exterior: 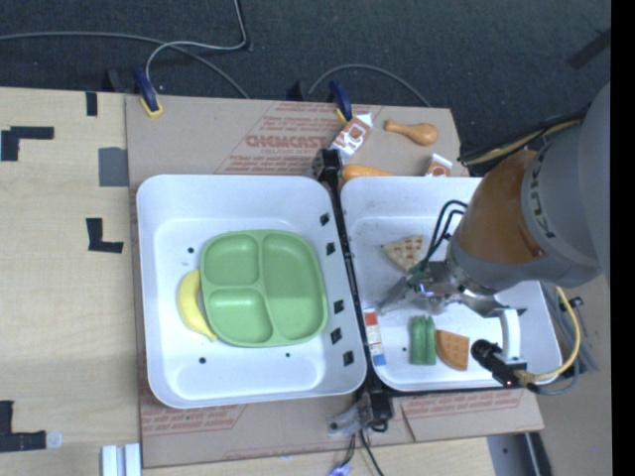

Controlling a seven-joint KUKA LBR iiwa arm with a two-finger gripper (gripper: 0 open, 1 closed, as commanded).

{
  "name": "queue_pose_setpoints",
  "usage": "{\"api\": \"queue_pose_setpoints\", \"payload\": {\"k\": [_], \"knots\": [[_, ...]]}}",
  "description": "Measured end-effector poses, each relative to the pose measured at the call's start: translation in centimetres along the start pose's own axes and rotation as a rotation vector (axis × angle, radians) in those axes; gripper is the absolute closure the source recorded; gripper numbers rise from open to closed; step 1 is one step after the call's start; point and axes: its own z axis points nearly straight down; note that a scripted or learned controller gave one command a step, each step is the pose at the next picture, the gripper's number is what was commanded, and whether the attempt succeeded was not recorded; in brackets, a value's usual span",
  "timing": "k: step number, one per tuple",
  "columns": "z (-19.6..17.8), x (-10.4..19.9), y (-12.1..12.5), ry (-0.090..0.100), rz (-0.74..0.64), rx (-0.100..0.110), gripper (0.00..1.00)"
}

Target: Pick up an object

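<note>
The grey arm with its orange band reaches in from the right, and its two-finger gripper [412, 293] hangs low over the right white bin [369, 218]. Whether it is open or closed I cannot tell. Just near of it lie a small green block [424, 341] and an orange wedge [452, 349], touching each other; a tan waffle-patterned triangle [404, 252] lies just far of it. The left white bin [159, 228] holds a green divided plate [264, 288] over a yellow banana-shaped piece [190, 303]. Nothing looks lifted, so the pick seems not yet made

blue clamps [149, 95], perhaps cables [198, 48]
</note>
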Motion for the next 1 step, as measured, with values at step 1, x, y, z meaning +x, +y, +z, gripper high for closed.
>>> {"api": "queue_pose_setpoints", "payload": {"k": [1], "knots": [[-0.16,0.35,7.13,-0.001,0.000,-0.003,0.00]]}}
